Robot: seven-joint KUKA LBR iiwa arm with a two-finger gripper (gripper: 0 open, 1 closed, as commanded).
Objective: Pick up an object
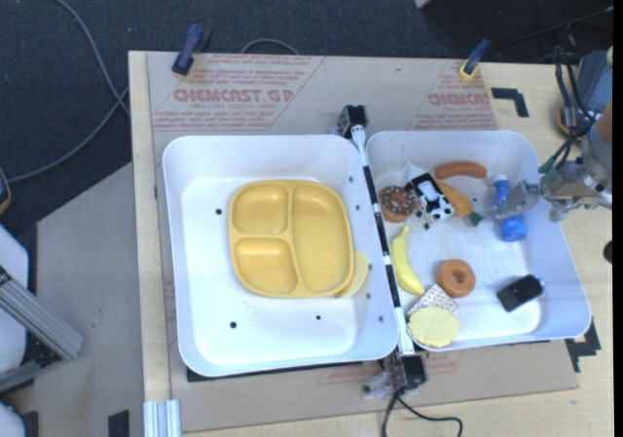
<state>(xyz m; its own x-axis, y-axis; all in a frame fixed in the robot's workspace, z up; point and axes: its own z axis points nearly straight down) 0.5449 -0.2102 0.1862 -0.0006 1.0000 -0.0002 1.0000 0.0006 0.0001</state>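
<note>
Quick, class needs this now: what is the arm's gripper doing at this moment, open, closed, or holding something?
Gripper: at the right bin's far right edge, beside the small blue plastic bottle; open or closed cannot be told, and no object shows between its fingers.

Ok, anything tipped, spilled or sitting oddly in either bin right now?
One thing: the banana in the right bin lies up against the divider between the bins, awkward for a grasp. The yellow tray sits flat in the left bin. Nothing looks spilled.
</note>
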